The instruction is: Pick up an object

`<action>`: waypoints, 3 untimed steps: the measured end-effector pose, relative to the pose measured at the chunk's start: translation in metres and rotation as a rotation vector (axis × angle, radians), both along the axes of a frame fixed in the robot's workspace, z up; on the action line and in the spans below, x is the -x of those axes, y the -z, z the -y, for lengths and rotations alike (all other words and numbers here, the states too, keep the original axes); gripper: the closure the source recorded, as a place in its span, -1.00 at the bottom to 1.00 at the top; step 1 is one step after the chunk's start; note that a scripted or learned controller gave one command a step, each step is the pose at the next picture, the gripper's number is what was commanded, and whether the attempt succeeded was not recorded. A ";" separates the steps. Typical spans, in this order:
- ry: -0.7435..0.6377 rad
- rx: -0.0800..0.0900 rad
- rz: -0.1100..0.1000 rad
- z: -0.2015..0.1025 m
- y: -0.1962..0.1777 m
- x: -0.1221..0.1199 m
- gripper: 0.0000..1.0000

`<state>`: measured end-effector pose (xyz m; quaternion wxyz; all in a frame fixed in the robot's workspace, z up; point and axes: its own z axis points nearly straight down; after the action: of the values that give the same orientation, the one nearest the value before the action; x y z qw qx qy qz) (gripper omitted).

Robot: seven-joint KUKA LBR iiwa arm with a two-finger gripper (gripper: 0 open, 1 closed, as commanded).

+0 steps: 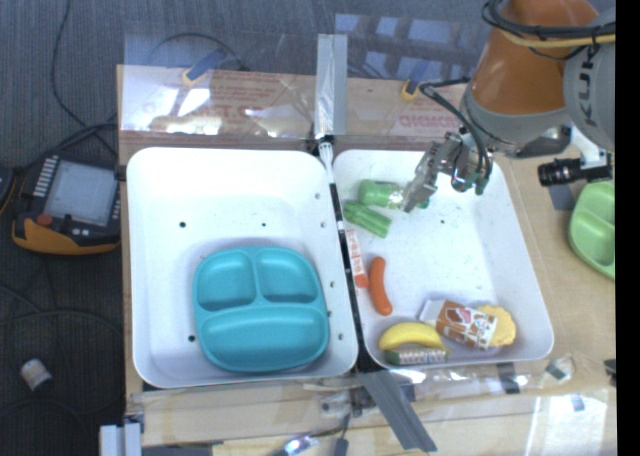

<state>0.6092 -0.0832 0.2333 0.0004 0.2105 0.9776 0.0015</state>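
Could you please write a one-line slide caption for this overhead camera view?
Arm's claw reaches toward green bottles in the right bin; blue tray sits in the left bin.

The left bin (pixel 160 244) carries a teal divided tray (pixel 262 306) with three compartments, lying toward the bin's near right corner. Behind both bins a crumpled clear plastic sheet (pixel 250 104) covers the back of the surface (pixel 530 204), with a strip of blue tape (pixel 200 68) on its left part and a silvery upright strip (pixel 330 84) at the seam between the bins. On the dark carpeted floor (pixel 60 64) to the left lies an orange-and-black handheld pendant (pixel 65 206) with a grey screen, cables (pixel 70 34) trailing around it. A light green object (pixel 597 227) sits at the surface's far right edge.
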 end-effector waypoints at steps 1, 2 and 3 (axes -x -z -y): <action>-0.131 0.005 0.002 0.082 -0.050 0.019 1.00; -0.312 0.004 0.002 0.033 -0.037 -0.047 1.00; -0.482 0.005 0.004 0.092 -0.069 -0.045 1.00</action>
<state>0.6545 -0.1747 0.3021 0.0023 -0.0289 0.9996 -0.0007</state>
